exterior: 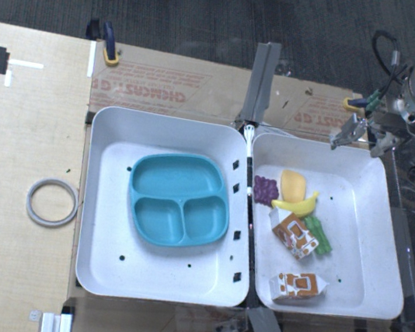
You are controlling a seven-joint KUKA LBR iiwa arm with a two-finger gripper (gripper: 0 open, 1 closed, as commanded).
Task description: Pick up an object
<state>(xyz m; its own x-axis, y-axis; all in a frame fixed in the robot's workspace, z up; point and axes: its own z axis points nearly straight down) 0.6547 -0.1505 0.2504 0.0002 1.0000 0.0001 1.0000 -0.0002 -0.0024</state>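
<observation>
The end effector [362, 137] hangs above the right bin's [386, 230] far rim, fingers spread, holding nothing. A banana [296, 205], grapes [265, 189] and cartons [295, 236] cluster near the bin's left wall, leaving open floor rightward.

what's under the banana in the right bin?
The banana overlaps a yellow piece and a patterned carton; purple grapes sit beside it. Anything directly beneath is covered.

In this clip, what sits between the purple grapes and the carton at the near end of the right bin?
In the camera view, between the grapes and the near carton lie a banana, a second carton and a green item.
</observation>
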